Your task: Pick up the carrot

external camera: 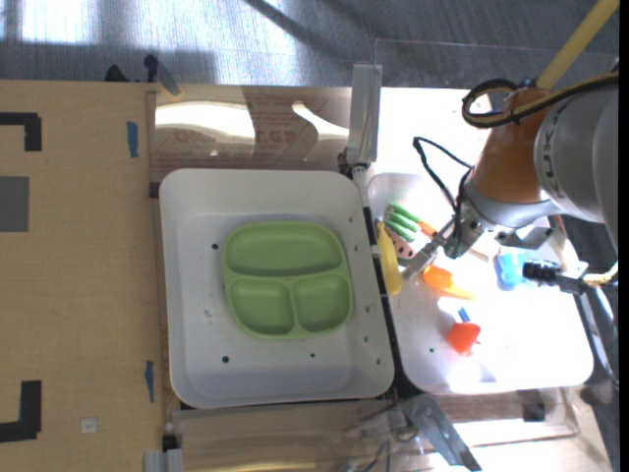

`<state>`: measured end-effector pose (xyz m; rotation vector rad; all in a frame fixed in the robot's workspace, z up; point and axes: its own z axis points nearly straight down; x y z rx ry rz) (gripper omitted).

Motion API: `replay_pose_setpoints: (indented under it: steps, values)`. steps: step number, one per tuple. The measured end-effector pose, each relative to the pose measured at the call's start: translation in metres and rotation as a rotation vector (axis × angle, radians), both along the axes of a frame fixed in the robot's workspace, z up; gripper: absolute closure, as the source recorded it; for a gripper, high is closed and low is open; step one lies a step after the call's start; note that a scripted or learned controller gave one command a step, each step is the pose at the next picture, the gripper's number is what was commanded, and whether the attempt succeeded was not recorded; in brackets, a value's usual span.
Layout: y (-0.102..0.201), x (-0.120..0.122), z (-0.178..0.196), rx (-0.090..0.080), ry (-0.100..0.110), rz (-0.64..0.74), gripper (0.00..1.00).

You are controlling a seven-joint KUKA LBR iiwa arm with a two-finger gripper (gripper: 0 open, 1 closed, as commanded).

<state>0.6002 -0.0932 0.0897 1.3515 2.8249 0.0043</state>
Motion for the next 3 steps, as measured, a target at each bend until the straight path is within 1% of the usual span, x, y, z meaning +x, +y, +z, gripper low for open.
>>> replay_pose_setpoints:
  steps: [1,2,3]
  values:
    - [-0.004,-0.036,0.0,0.001,-0.002,-0.084,0.0]
    - [-0.012,-0.05,0.0,0.006,-0.003,-0.3,0.0]
    - [-0.013,-0.047,0.014,0.002,-0.014,-0.298,1.0]
